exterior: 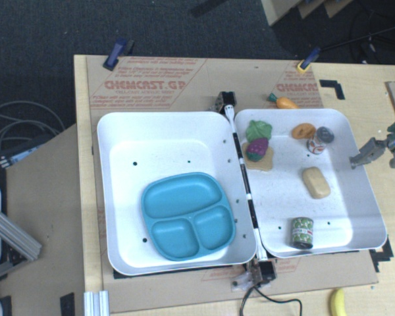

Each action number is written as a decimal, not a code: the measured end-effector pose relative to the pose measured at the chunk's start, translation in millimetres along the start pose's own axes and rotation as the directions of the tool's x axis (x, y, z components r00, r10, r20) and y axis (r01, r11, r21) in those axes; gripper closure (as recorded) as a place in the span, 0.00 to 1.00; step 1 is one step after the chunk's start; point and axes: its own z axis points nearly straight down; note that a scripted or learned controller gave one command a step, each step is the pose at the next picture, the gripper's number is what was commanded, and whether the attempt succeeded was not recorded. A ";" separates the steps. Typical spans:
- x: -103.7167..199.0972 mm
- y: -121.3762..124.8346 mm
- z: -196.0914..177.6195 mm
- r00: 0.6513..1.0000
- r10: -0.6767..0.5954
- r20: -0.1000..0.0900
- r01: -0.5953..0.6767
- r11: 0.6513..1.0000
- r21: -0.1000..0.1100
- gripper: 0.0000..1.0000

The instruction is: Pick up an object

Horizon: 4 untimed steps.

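A wooden counter carries two white bins. The gripper hovers at the right bin's right edge, its opening unclear; a tan bread roll lies nearest, to its left.

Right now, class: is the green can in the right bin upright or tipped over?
Upright: the green can stands on its base in the right bin, round top showing.

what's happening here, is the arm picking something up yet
Not yet. The tool sits at the right edge of the right bin, with nothing seen between its fingers. In that bin lie a beige block, a green can, a purple and green toy and a small can by an orange piece. The left bin bears a blue divided tray.
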 end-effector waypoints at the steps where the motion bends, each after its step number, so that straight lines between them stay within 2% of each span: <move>1: 8.8 105.1 126.3 1.000 -0.001 -0.002 0.001 1.000 0.004 0.00; 2: 52.1 59.1 195.4 1.000 0.000 -0.002 0.000 1.000 0.003 0.00; 3: 51.6 60.2 184.5 1.000 0.001 0.000 -0.001 1.000 -0.001 1.00; 4: 130.7 85.6 93.6 1.000 -0.002 -0.002 0.002 1.000 -0.002 1.00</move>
